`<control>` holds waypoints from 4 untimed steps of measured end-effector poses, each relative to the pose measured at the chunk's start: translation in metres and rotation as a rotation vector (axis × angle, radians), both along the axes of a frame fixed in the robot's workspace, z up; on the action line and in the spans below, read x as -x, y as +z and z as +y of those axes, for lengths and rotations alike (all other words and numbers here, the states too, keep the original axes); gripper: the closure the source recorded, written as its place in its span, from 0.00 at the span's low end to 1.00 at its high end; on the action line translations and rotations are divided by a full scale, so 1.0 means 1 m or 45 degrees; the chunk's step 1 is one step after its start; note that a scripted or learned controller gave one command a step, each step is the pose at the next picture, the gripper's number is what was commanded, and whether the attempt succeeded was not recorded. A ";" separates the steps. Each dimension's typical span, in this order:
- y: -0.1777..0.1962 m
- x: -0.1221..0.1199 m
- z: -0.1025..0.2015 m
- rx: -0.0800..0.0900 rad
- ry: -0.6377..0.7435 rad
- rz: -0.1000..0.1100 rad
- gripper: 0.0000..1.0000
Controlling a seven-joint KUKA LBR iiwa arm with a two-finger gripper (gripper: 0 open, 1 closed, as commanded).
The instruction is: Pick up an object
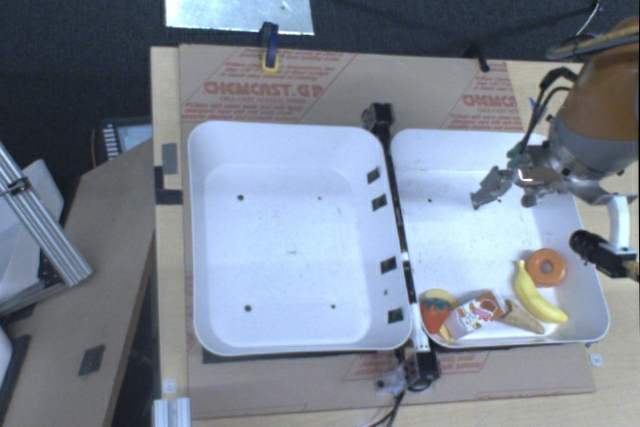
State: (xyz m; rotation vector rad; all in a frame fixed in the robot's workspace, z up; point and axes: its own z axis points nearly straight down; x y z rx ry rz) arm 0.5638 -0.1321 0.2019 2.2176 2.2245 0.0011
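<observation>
Gripper hangs over the upper middle of the right bin, nothing between its fingers; how wide the jaws stand I cannot tell at this size; objects crowd the bin's near-right corner: banana, orange round piece just beside its top, red-and-white packet and tomato-like piece along the near wall; banana lies toward the camera and rightward of the gripper, long axis slanting roughly front-to-back; judged: approach not yet begun.
</observation>
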 end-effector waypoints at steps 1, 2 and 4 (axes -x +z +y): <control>0.144 -0.012 0.112 -0.004 0.018 -0.022 0.00; 0.218 0.014 0.158 -0.003 0.010 -0.013 0.00; 0.335 0.070 0.297 -0.005 0.013 -0.007 0.00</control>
